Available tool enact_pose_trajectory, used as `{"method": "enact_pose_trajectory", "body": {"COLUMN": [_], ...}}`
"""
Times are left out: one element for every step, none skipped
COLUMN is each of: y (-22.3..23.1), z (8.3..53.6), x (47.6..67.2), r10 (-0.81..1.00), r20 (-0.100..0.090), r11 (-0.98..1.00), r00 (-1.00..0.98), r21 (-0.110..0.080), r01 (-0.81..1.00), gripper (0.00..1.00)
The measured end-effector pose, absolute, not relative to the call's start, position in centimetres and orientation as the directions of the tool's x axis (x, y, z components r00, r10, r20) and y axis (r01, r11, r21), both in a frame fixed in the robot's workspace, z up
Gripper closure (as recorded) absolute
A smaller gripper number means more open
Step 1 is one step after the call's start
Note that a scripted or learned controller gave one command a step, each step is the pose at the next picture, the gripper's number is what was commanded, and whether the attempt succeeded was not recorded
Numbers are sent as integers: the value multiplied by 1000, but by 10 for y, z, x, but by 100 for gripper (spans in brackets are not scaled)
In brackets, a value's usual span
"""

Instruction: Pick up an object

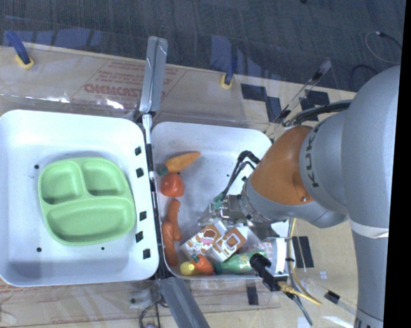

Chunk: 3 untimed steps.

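Observation:
The right bin [214, 136] holds toy food. An orange carrot [182, 160] lies near its far left, and a red pepper [172, 185] sits just below it. Two orange sausage-like pieces [173, 220] run down the left wall. Two small printed cartons [216, 242] lie side by side near the front, with a green vegetable [236, 264] and a small red-orange fruit [200, 267] against the front wall. My gripper [222, 208] hangs low in the bin's middle, just above the cartons' far edge. The wrist hides its fingertips.
The left bin [15, 181] holds a green divided plate [85, 199]. A grey divider bar [154, 72] runs between the bins. The arm's grey and orange body [296, 176] covers the right bin's right side.

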State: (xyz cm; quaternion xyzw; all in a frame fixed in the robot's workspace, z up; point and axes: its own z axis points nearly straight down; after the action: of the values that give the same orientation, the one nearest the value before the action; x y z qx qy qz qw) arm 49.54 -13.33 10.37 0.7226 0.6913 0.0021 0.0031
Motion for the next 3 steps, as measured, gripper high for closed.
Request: {"method": "enact_pose_trajectory", "body": {"y": [-141, -141, -188], "z": [171, 171, 112], "x": [478, 478, 487], "r10": [973, 973, 942], "r20": [-1, -1, -20], "r11": [231, 230, 335], "r00": [-231, -230, -335], "r21": [2, 1, 28], "r01": [973, 973, 942], "gripper": [100, 0, 0]}}
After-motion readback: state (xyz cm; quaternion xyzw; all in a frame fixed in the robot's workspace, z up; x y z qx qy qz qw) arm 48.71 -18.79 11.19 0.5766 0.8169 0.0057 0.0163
